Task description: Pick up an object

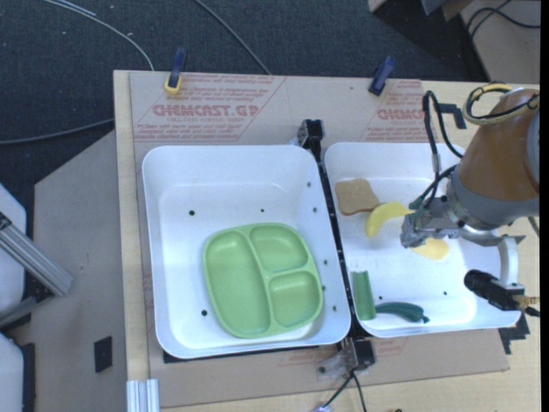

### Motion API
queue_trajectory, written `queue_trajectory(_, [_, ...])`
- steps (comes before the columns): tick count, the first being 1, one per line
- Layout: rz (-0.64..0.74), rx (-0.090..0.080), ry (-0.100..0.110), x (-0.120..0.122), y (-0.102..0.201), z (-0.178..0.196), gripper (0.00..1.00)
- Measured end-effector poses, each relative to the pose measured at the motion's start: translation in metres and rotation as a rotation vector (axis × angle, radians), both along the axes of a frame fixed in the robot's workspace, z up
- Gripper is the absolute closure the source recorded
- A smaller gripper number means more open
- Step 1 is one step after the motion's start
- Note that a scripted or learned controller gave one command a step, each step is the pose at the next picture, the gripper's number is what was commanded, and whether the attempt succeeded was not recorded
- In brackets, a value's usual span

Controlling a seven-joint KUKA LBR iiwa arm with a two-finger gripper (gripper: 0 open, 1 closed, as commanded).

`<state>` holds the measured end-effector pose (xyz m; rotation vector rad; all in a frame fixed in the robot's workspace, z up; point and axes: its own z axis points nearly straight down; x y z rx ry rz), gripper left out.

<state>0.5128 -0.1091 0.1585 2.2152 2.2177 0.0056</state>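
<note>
The gripper sits low in the right bin, at the middle right of the frame, right over a cluster of yellow pieces. One yellow piece curves out to its left, and another yellow piece peeks from just beneath it. Whether the claw is wide, narrow or closed on anything cannot be told from this angle, since the wrist hides the tips.

The step in hand looks like the descent onto a yellow piece. To do it well, the tips should straddle one piece only, centred on its narrow width, and go down until they nearly reach the bin floor before closing. The tan slice lies just up and left of the cluster, so the approach should stay clear of it. The green tool lies lower left in the same bin, well apart. The green divided plate rests in the left bin.
</note>
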Motion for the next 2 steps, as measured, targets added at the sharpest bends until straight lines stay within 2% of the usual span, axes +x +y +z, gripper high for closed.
queue_trajectory(1, [0.001, 0.0, 0.0, 0.011, 0.003, 0.057, 1.0])
queue_trajectory(2, [-0.001, 0.0, 0.0, 0.009, -0.005, 0.103, 1.0])
